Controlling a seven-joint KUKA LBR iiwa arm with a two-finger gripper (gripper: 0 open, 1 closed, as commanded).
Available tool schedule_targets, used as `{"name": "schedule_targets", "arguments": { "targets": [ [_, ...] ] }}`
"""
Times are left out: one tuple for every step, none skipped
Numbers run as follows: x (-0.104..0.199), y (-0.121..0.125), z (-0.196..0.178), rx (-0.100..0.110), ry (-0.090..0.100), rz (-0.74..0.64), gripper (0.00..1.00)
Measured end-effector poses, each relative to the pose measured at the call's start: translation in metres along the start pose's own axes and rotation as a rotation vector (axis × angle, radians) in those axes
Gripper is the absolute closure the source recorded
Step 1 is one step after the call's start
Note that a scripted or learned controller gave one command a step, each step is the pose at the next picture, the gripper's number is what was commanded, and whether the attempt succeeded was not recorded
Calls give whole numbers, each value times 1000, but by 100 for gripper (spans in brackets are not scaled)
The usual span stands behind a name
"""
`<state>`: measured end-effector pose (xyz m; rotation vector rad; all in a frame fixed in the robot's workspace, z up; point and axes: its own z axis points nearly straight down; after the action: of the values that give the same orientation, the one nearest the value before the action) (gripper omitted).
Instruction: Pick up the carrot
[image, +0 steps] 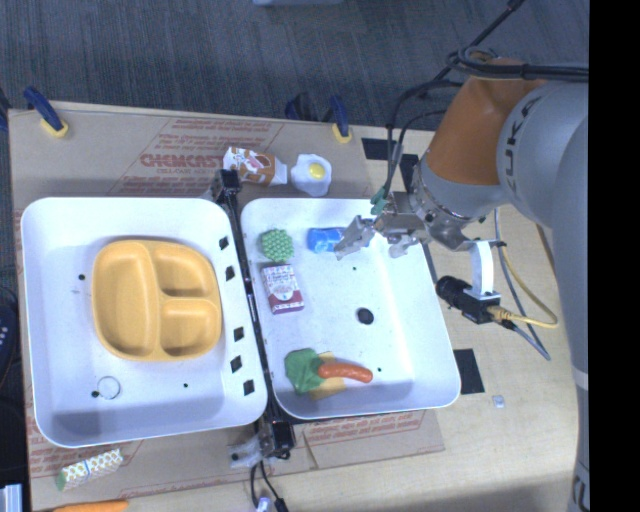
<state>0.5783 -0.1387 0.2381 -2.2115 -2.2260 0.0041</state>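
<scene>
Carrot, orange with green leafy top, lies flat; tool spread, holding nothing.

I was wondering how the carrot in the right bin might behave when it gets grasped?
The carrot looks like a smooth, glossy toy, so it is probably rigid and light but somewhat slippery. Its rounded, tapered body may roll or squirt out of a pinch. It lies against the green leafy piece, which could shift with it.

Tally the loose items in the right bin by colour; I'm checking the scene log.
Green: 2, the round green ball and the leafy green piece.
Orange: 1, the carrot.
Blue: 1, the blue item.
Red: 1, the red packet.
Total: 5.
</scene>
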Motion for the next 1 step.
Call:
{"name": "schedule_targets", "arguments": {
  "targets": [
    [35, -39, 105, 2, 0, -72, 0]
  ]
}}
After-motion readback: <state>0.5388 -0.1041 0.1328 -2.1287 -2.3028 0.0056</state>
